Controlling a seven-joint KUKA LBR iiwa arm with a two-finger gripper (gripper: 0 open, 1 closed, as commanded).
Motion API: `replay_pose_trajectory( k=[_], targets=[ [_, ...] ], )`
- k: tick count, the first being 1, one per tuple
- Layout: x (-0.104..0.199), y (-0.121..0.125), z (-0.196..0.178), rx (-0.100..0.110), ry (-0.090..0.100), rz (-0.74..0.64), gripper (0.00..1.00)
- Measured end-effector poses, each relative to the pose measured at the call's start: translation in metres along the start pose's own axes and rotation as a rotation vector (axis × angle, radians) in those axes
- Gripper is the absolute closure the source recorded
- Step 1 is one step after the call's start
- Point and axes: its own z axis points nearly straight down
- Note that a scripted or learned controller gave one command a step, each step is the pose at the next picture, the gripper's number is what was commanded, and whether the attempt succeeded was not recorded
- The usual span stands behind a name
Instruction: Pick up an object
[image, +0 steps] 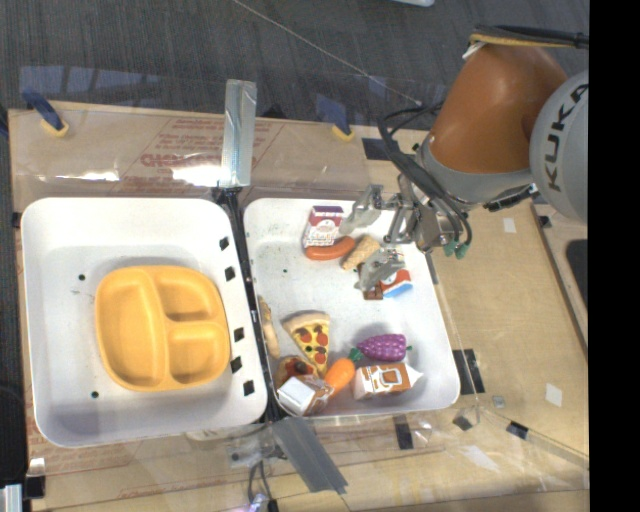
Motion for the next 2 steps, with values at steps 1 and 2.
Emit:
replay_pose_trajectory(
  k=[1,2],
  targets=[
    [0.092,0.018,0.078,-0.003,0.006,0.051,0.0],
    [0.079,0.001,0.174,0.002,-0.021,-0.056,0.0]
  ],
)
